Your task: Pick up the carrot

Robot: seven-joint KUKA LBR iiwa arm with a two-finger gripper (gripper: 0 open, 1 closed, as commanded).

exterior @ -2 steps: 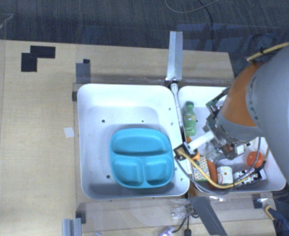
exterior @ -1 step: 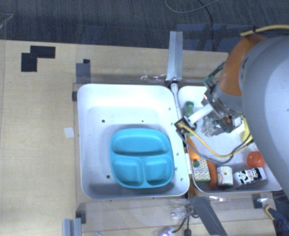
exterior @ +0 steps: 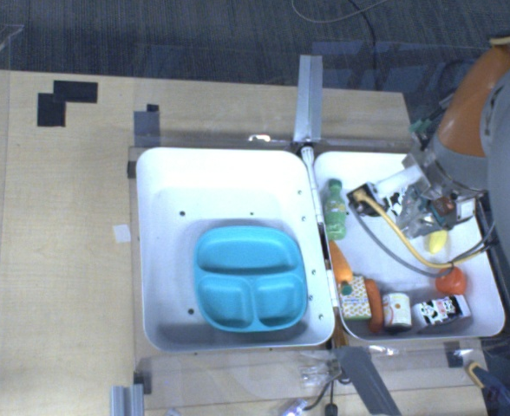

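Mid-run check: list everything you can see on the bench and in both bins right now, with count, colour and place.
Left bin: 1, white, left half of the bench.
Right bin: 1, white, beside the left bin.
Divided tray: 1, blue, in the left bin, toward its near side.
Bottle: 1, green, right bin, along the left wall.
Carrot: 1, orange, right bin, just below the bottle by the left wall.
Small carton: 1, green and white pattern, right bin near corner.
Orange item: 1, beside that carton; type unclear.
Small can: 1, white, near edge.
Black-and-white carton: 1, near edge.
Round red-orange item: 1, right side.
Yellow item: 1, under the gripper.
Gripper: 1, grey arm, above the right bin's upper right area.
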